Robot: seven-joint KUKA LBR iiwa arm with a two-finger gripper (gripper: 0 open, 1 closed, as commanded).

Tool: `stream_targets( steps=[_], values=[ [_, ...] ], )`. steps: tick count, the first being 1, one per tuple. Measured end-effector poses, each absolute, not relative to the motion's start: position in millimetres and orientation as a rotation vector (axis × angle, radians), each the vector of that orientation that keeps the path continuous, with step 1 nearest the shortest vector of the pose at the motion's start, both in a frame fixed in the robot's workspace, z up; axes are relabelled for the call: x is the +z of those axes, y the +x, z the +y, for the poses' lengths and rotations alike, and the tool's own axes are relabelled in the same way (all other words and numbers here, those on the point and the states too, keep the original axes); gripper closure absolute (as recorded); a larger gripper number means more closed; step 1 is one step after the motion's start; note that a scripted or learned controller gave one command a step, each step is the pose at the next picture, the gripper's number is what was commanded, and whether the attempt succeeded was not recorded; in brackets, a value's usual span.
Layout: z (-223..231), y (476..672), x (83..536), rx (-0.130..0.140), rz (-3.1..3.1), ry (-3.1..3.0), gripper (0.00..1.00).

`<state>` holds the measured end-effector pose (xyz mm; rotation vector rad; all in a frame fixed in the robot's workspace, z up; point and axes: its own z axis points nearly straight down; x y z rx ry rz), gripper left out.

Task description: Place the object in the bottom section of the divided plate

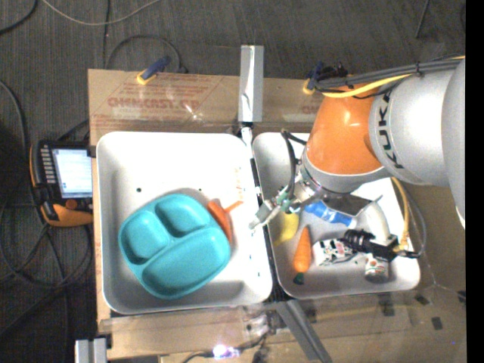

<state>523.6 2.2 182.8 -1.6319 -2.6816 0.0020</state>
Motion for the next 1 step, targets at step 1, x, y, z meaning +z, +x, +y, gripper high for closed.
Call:
stream_targets(
  steps=[1],
  values=[
    [59.0,482.7,182.4,0.005,-2.462,-1.946,0.0]
  ],
)
